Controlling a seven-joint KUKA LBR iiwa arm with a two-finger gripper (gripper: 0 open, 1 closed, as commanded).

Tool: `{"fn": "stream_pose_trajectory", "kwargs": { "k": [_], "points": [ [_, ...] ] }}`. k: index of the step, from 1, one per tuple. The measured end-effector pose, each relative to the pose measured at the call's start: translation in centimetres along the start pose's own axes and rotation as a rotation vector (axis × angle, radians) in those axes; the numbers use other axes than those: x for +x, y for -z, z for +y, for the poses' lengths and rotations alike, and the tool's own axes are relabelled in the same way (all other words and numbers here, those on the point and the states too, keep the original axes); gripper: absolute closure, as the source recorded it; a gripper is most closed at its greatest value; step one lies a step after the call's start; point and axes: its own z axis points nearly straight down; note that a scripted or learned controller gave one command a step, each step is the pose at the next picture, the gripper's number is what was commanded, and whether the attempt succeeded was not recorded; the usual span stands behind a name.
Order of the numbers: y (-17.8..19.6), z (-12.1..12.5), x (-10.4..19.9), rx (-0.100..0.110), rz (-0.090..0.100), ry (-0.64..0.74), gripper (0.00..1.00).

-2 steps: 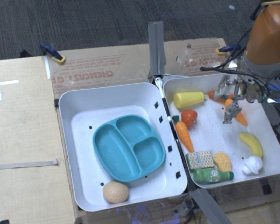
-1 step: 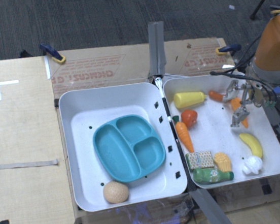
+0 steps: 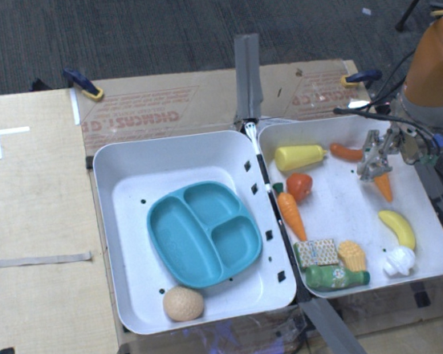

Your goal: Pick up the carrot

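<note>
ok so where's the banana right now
The banana lies in the right bin, near its right wall, just above the white item.

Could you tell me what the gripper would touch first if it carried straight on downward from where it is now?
Most likely the small carrot directly under the gripper; depth is unclear.

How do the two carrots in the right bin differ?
The carrot by the divider is longer, lies flat with a green top, tip towards the camera, away from the arm. The carrot under the gripper is shorter, sitting right below the gripper. Both are orange and tapered, in the right bin.
</note>
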Motion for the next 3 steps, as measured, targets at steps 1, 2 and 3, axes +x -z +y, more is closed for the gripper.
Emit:
{"fn": "stream_pose_trajectory", "kwargs": {
  "k": [1,2,3],
  "points": [
    [4.0,3.6,3.4,-0.001,0.010,-0.169,1.00],
    [-1.1,-0.4,4.0,-0.005,0.008,0.394,1.00],
    [6.1,9.6,5.0,-0.005,0.007,0.299,1.00]
  ]
}}
